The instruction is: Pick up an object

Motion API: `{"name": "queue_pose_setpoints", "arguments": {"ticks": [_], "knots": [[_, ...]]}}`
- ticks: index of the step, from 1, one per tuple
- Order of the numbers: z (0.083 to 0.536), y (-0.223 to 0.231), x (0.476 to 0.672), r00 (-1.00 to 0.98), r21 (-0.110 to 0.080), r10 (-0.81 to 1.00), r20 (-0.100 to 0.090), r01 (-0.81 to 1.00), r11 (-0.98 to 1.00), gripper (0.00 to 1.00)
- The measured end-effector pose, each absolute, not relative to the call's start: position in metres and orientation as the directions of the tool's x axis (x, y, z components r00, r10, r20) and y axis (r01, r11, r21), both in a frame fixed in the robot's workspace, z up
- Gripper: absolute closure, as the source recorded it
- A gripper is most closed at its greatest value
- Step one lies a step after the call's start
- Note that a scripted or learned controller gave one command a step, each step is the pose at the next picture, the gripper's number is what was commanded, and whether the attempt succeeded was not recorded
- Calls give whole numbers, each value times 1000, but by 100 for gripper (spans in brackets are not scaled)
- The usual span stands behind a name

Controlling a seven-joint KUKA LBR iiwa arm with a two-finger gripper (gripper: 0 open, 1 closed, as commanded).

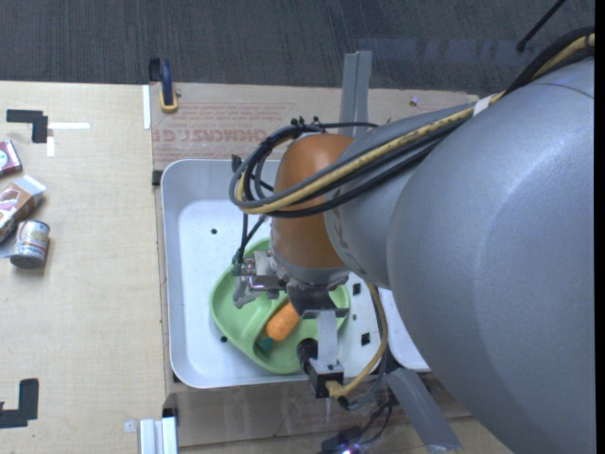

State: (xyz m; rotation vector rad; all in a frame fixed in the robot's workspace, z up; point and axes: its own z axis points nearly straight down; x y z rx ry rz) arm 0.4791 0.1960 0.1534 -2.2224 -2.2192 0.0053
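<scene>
One orange carrot (281, 324) on green plate (236, 315), inside white bin (184, 282).

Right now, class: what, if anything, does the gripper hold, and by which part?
It cannot be told. The gripper is low over the green bowl, next to the orange carrot-like object, but the wrist hides any hold.
</scene>
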Motion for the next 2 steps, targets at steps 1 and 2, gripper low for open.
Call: {"name": "queue_pose_setpoints", "arguments": {"ticks": [1,2], "knots": [[215,97,532,1,-1,1000,-1,1000,-1,0],[218,112,503,-1,-3,1000,-1,1000,1,0]]}}
